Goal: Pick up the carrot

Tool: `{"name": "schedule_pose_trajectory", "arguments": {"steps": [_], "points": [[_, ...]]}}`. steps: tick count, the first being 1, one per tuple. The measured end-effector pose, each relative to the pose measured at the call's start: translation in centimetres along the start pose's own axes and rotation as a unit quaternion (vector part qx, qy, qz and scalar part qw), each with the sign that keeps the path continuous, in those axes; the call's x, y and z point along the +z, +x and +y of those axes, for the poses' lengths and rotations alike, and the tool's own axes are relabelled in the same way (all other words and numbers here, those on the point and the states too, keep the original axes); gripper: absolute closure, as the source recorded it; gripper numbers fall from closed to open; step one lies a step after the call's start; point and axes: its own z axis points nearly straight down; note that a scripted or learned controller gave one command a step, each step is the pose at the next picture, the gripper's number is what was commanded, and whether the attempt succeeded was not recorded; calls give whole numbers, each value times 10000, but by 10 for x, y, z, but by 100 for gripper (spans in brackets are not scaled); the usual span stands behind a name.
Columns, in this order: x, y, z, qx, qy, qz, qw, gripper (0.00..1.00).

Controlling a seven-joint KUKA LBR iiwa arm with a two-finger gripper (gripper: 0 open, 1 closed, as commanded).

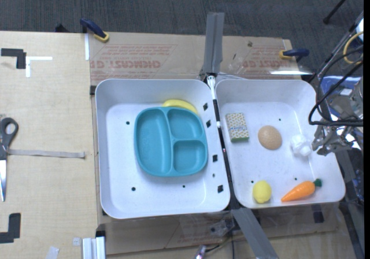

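Gripper is seen at the right bin's right edge, finger state impossible to tell, so the approach is judged underway; a descent toward the carrot at the bin's front right corner is called for.

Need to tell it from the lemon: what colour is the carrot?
Orange, with a green top; the carrot shows in the camera view.

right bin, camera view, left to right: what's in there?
sponge → lemon → egg → carrot, then the gripper over the right rim.
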Motion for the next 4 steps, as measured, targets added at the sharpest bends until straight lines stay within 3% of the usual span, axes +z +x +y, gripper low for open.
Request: {"name": "schedule_pose_trajectory", "arguments": {"steps": [1, 2, 3, 4], "points": [[-42, -8, 28, 76, -4, 2, 10000, 100], [-85, -30, 54, -533, 3, -4, 9986, 100], [-11, 24, 25, -1056, -18, 11, 9944, 100], [-22, -43, 23, -1564, -17, 2, 9877, 100]]}}
